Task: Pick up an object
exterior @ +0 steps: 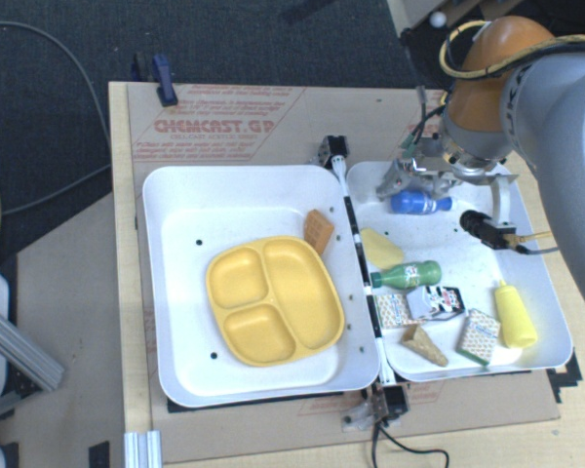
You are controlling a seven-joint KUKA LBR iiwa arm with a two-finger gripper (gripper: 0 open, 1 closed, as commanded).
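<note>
My gripper [416, 175] hangs over the far end of the right bin [551, 312], right above a blue bottle [415, 203] lying on its side; whether it is open or closed I cannot tell, since my wrist hides that part. Nothing shows the bottle as lifted: it rests on the bin floor. Nearer the camera lie a pale yellow piece [381, 247], a green bottle [407, 276] on its side, a small printed packet [436, 302], a brown wedge [424, 344], a patterned box [480, 336] and a yellow bottle [515, 315]. In the left bin [175, 261] sits a yellow divided plate [274, 300], with a small brown block [319, 229] just beyond it near the dividing wall.
</note>
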